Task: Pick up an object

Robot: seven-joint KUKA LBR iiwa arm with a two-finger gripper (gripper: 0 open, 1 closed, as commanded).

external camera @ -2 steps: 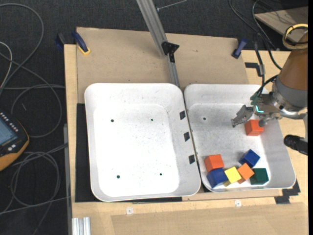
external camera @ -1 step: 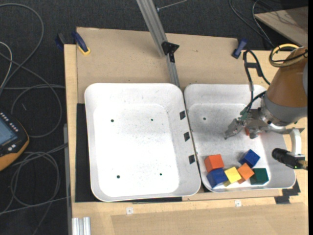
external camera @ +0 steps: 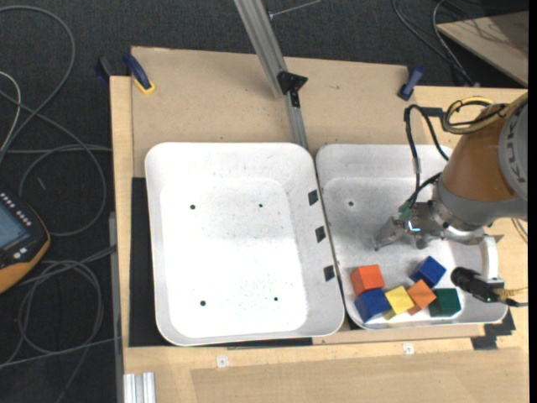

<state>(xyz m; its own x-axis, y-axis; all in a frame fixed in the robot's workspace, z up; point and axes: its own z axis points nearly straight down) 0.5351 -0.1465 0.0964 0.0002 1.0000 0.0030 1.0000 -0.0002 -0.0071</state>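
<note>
High, slanted — seemingly mid-distance — over bins [external camera: 168, 225]

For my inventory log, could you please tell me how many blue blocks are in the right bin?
2: one blue cube at the cluster's front left, another blue cube at its back right. The arm may hide more.

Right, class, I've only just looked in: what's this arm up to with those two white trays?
The grey and orange arm reaches in over the right bin, its gripper hanging low above the bin floor with nothing visibly between its fingers. Small blocks cluster at the bin's near edge: orange, blue, yellow, another blue and green. None is lifted yet.
</note>
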